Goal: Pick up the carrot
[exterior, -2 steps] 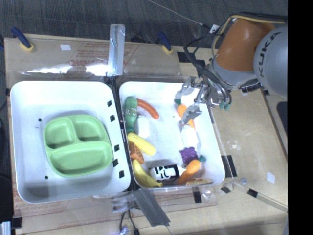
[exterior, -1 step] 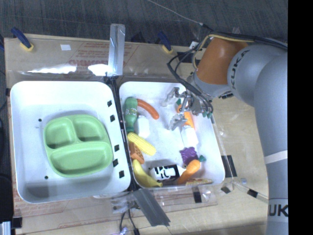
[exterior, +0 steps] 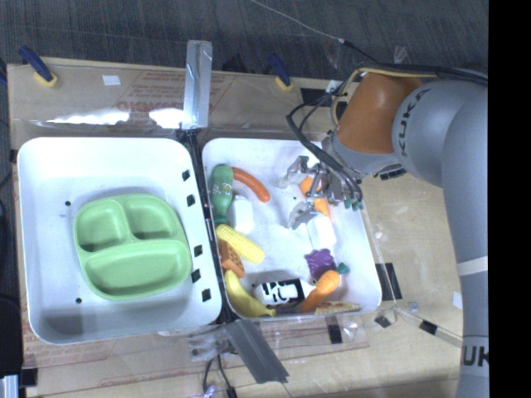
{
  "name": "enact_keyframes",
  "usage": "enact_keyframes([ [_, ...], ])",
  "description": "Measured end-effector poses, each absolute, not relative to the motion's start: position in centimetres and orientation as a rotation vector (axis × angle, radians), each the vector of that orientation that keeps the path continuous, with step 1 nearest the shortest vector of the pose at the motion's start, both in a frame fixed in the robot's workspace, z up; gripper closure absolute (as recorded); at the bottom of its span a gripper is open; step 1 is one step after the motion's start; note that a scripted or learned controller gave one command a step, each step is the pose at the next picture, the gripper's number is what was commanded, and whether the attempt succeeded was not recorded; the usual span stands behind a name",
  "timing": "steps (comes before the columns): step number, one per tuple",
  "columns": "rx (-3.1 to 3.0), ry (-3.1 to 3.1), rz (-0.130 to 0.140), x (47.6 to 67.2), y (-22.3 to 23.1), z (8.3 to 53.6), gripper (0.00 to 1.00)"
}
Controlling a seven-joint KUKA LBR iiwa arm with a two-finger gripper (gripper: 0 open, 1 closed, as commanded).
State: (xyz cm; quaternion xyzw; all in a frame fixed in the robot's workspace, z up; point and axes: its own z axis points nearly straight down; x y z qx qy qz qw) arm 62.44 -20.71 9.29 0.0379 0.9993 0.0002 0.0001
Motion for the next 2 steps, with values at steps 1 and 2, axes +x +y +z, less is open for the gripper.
enact_keyframes([
  [1, 0.106, 3.136, -0.001, 62.64, -20.53, 10.45, 1.00],
  [2, 0.104, 3.137, -0.001, 62.64, -20.49, 10.41, 0.00],
])
